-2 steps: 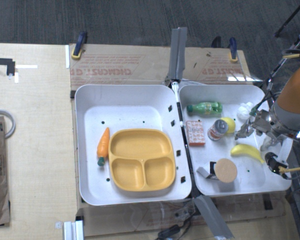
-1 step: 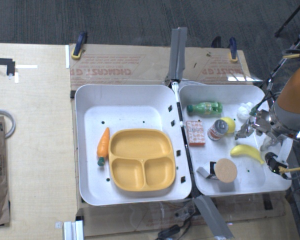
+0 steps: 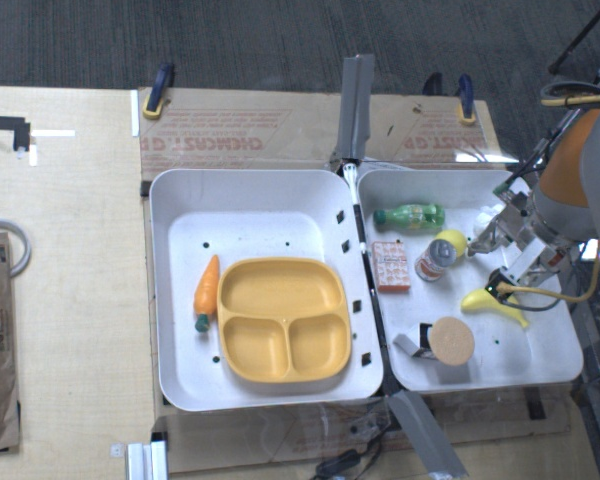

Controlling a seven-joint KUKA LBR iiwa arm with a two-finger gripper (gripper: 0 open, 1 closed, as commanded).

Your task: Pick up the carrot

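The orange carrot (image 3: 207, 286) with a green stem end lies in the left bin (image 3: 180, 208), along the left side of a yellow divided plate (image 3: 282, 318). It points up and slightly right. My gripper (image 3: 487, 234) hangs over the right bin (image 3: 540, 368) near its right side, far from the carrot. It is just right of a small yellow ball (image 3: 453, 240) and above a banana (image 3: 494, 303). I see nothing held in it.
The right bin also holds a green bottle (image 3: 410, 216), a small can (image 3: 437, 259), a pink box (image 3: 390, 266) and a round wooden disc (image 3: 451, 341). A grey divider post (image 3: 356, 108) stands between the bins at the back.
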